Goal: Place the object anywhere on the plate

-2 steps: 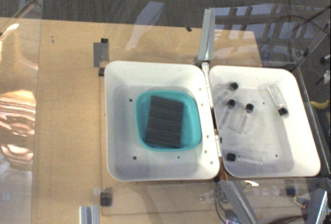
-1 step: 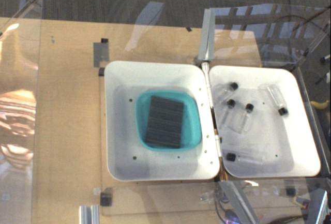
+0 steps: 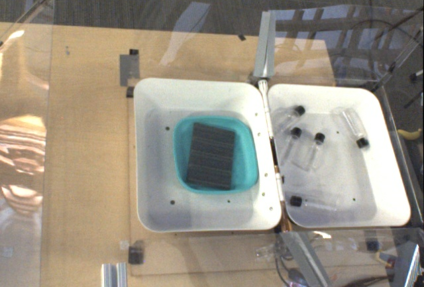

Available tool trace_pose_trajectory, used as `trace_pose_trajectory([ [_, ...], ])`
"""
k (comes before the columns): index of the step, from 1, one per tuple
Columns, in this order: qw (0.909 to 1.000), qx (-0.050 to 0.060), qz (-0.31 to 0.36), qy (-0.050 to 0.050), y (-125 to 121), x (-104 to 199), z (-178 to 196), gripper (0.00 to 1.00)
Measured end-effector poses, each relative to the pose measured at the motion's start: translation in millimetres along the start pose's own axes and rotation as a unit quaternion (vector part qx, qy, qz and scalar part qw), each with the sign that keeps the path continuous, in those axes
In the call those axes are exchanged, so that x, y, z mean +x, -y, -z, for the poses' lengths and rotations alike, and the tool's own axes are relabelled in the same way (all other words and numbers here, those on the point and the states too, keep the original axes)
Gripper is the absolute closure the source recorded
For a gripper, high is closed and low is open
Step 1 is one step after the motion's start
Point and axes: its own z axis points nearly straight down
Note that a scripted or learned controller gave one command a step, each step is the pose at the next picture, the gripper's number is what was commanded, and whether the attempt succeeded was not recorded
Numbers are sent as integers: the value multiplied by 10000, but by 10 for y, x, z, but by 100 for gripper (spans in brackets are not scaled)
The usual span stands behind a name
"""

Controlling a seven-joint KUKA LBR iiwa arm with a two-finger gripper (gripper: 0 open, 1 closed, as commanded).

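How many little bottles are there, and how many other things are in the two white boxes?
Clear vials with black caps, in the right bin: 5 ()
Teal plate, in the left bin: 1
Dark ridged block, lying on the plate: 1
Total: 7 things

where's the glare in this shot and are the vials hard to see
Camera view: a bright glare patch sits on the bench at the left, with faint reflections across the top; the clear vials nearly vanish against the white right bin, only their black caps stand out; the dark block on the teal plate reads sharply.
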Motion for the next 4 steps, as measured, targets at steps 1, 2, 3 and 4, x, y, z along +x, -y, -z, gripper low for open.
trace_pose_trajectory([
  [1,9980,3,-639,-2,-2,2,-3,0],
  [2,9920,4,-1260,0,-30,-21,-4,0],
  [3,9812,-5,-1928,4,-35,-26,-2,0],
  [4,9759,-4,-2182,2,-35,-26,-2,0],
])
